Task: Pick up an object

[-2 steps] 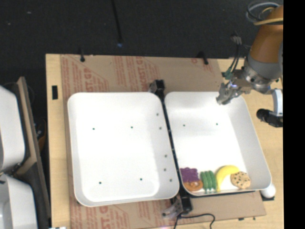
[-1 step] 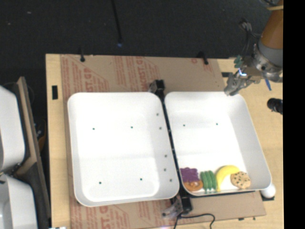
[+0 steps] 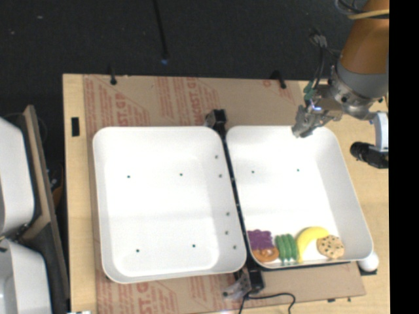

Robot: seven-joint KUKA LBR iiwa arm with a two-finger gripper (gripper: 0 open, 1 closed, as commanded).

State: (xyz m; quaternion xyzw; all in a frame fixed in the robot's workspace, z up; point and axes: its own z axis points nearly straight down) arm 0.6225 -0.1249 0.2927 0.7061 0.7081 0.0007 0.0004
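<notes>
Two white bins are sitting side by side on a brown board (image 3: 163, 97). The left bin (image 3: 105, 169) is lying next to the right bin (image 3: 340, 175), and their sides are touching in the middle.

The toys are all lying in the near part of the right bin, lined up along its near wall. A purple toy (image 3: 260, 238) is sitting at the left end of the row, with a round orange piece (image 3: 265, 255) just in front of it. Next to them, a green toy (image 3: 286, 248) is lying, made of long thin strips. A yellow banana (image 3: 311, 236) is curving just to the right of the green toy. A cookie (image 3: 330, 246) with dark spots is resting against the banana at the right end of the row.

The grey arm (image 3: 363, 51) is reaching in from the far right. The gripper (image 3: 305, 128) is hanging over the far edge of the right bin, well apart from the toys. It is pointing down and to the left. It is too small and dark here to tell how it is set. Nothing is showing at its tip.

A thin black stick (image 3: 159, 21) is lying on the dark floor beyond the board.
</notes>
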